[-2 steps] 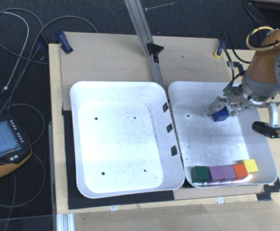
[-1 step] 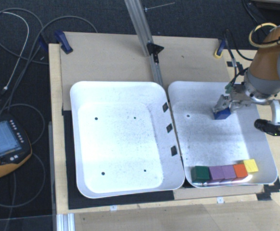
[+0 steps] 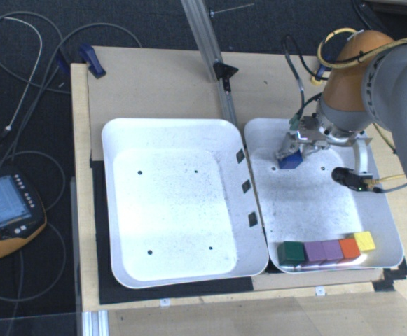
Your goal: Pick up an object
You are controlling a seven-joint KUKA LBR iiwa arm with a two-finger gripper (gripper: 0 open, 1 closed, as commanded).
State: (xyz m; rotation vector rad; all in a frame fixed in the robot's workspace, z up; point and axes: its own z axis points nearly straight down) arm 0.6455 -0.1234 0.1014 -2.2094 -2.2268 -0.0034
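Observation:
My gripper (image 3: pixel 286 155) hangs over the far left part of the right bin (image 3: pixel 315 201), with the arm coming in from the right. A small blue block (image 3: pixel 291 162) sits between its fingertips, and the fingers are shut on it. Along the right bin's front edge a row of blocks lies side by side: green (image 3: pixel 292 252), purple (image 3: pixel 321 250), orange (image 3: pixel 349 247) and yellow (image 3: pixel 365 241).
The left bin (image 3: pixel 168 201) stands beside the right one, their rims meeting near three black clips (image 3: pixel 246 185). A slanted metal pole (image 3: pixel 207 40) rises behind the bins. A teach pendant (image 3: pixel 3 208) and cables lie off the bench at left.

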